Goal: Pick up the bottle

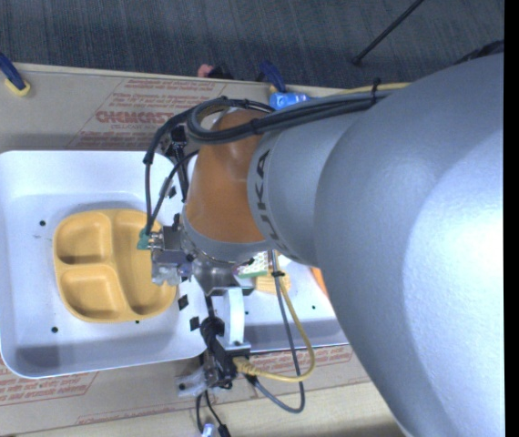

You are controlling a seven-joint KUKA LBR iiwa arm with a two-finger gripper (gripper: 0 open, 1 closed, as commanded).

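One fixed camera looked down on the bench [50, 107] from above, at a slant. The arm [378, 217] came in from the right and stood so close under the lens that its grey bulk covered most of the right half of the frame. The left bin [14, 244] lay in plain sight at left, farther off, with a yellow tray [96, 262] in it. Dark floor [150, 16] ran along the top edge, past the bench.

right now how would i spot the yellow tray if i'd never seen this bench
Start at the white bin on the left of the camera view. Inside it, on its right half, lies the yellow tray, partly under the arm's wrist. It alone there is mustard yellow, rounded, and divided into compartments.
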